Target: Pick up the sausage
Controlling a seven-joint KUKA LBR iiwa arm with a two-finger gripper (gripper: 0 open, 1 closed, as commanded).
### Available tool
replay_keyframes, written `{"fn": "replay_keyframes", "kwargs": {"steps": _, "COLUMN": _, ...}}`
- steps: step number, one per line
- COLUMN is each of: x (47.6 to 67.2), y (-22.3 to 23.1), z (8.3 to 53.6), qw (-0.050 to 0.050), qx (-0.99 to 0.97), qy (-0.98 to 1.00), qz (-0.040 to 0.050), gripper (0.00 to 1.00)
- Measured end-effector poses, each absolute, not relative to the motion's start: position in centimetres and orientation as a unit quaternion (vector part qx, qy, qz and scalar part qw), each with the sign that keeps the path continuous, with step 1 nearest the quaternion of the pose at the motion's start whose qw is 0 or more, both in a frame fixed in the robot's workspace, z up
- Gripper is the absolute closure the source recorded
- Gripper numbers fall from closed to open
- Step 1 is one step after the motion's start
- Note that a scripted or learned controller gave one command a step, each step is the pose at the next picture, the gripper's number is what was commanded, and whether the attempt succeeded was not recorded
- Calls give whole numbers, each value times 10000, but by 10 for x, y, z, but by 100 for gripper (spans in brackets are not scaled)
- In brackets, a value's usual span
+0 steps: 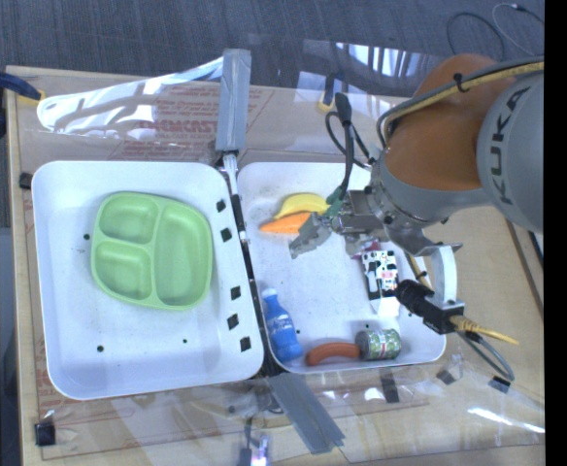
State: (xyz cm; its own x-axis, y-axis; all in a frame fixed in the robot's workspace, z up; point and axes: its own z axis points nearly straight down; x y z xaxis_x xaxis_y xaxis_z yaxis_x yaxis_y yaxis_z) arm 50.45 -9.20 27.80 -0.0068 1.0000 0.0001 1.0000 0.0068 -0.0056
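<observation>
Pincer (306, 237) hangs low over the right bin (264, 178), close beside the carrot (283, 225), with its dark fingers (315, 229) spread a little apart and nothing between them. From where I stand it looks to hover over bare white floor just below the carrot's tip, though I cannot tell whether it touches the bin.

A banana (303, 203) lies just behind the carrot, the two touching or nearly so, toward the bin's far wall. The sausage (333, 354) lies at the near edge of the same bin, reddish-brown, stretched along the wall and well apart from the pincer. A small green can (380, 344) sits on its side right against the sausage's right end. A blue bottle (281, 325) lies just left of the sausage, beside the divider between the bins.

The arm (458, 134), grey with its orange band, reaches in from the right and covers much of that bin's right side.

In the left bin (60, 357) rests a green divided plate (153, 250), lying flat near the middle. Both bins sit side by side on the bench (516, 377).
</observation>
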Motion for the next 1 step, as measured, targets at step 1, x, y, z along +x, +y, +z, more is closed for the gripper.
{"fn": "replay_keyframes", "kwargs": {"steps": 1, "x": 505, "y": -130, "z": 139, "qw": 28, "qx": -7109, "qy": -7033, "qz": 22, "gripper": 0}}
